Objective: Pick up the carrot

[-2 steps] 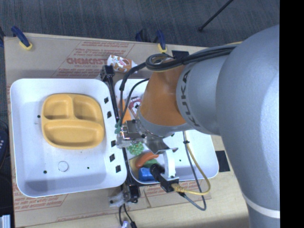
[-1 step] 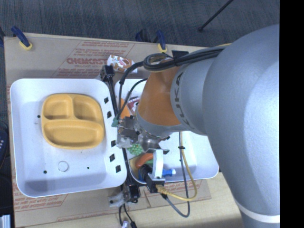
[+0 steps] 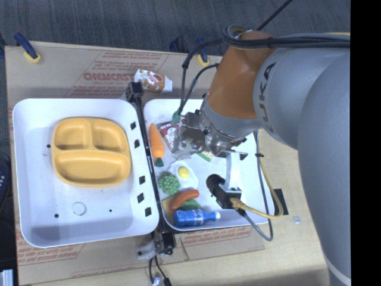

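The carrot (image 3: 156, 142) lies along the right bin's (image 3: 262, 177) left wall, long axis running near to far. The claw (image 3: 189, 137) hovers just right of it (its opening cannot be told).

Single fixed camera above the bench (image 3: 286, 243), angled down at a slant. Both white bins in frame side by side: left bin (image 3: 30, 159), right bin (image 3: 262, 219). Arm (image 3: 297, 88) enters from the right edge, close under the lens, and covers part of the right bin
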Controlling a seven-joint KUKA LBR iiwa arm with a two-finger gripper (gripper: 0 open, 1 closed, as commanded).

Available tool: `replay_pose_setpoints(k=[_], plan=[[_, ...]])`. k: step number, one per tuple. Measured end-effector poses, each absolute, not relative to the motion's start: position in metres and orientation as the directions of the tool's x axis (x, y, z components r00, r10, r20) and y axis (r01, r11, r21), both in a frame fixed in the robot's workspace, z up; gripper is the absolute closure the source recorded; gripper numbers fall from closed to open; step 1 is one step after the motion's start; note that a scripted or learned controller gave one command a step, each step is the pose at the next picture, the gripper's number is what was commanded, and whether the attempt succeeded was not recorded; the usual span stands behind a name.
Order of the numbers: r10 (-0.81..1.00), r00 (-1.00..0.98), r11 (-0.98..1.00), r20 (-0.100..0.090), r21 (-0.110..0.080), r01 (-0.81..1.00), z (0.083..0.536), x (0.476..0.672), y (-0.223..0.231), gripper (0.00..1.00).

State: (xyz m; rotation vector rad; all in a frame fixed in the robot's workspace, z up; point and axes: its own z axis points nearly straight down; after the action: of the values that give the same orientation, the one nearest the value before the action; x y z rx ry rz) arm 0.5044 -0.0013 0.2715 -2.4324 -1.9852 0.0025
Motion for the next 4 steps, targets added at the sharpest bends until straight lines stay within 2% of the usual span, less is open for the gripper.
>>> replay_pose_setpoints(k=[1,2,3,4], plan=[[0.971,0.24,-0.24,-0.001,-0.007,0.971,0.191,0.475,0.051,1.0],[0.958,0.288,-0.288,0.0,-0.003,0.958,0.28,0.476,-0.01,1.0],[0.993,0.121,-0.121,0.0,-0.007,0.993,0.191,0.475,0.013,1.0],[0.999,-0.052,0.052,0.0,-0.003,0.999,0.266,0.491,-0.017,1.0]])
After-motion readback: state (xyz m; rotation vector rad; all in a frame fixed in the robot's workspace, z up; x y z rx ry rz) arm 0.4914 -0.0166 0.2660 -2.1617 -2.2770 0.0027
